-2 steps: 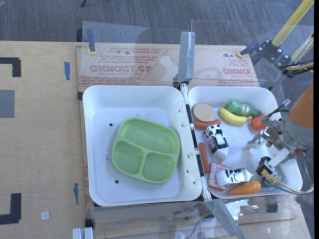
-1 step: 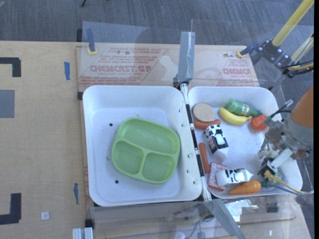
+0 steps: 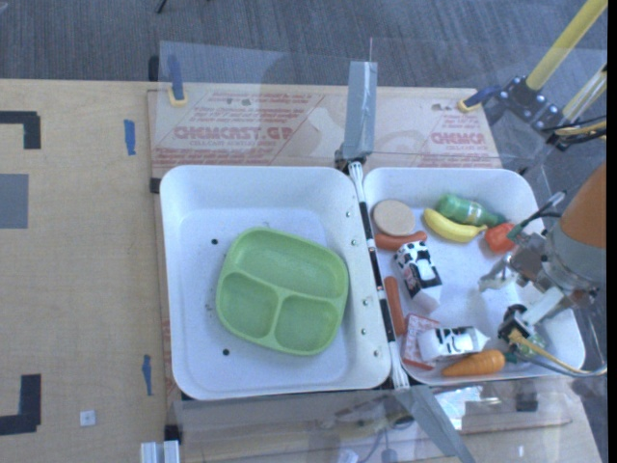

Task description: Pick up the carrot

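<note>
The orange carrot (image 3: 474, 363) lies on its side along the front wall of the right bin (image 3: 463, 183), its tip pointing left beside a white packet (image 3: 441, 340). My gripper (image 3: 505, 276) hangs over the right part of that bin, above and slightly right of the carrot and apart from it. I see nothing held in it. The grey arm with its orange band (image 3: 588, 222) comes in from the right.
The right bin also holds a round tan disc (image 3: 393, 217), a banana (image 3: 451, 226), a green bottle (image 3: 467, 207), a red item (image 3: 498, 238), a black-and-white carton (image 3: 418, 266) and two red sausages (image 3: 393, 305). A green divided plate (image 3: 281, 289) sits in the left bin (image 3: 183, 258).
</note>
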### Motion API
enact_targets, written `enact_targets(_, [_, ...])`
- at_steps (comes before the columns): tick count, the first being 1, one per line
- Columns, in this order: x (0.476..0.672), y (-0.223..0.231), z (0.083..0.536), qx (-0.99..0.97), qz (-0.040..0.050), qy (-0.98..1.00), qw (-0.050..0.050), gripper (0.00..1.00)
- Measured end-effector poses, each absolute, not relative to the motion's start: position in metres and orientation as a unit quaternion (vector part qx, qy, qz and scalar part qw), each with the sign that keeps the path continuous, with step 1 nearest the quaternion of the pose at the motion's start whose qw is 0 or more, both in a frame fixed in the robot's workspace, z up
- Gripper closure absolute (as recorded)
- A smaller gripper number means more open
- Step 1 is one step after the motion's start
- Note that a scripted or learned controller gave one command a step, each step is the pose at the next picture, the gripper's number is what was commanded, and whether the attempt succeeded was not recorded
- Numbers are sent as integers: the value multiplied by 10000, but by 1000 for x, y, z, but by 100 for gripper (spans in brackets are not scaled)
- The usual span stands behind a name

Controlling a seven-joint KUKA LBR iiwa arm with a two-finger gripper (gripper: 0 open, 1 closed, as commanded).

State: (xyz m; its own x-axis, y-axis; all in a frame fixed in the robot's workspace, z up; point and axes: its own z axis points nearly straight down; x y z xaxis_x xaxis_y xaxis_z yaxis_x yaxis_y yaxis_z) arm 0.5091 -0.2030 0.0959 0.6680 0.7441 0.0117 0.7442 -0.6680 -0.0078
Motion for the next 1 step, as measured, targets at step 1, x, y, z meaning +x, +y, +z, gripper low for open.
enact_targets(1, [524, -206, 87, -9747, -29, -2233, 40, 0])
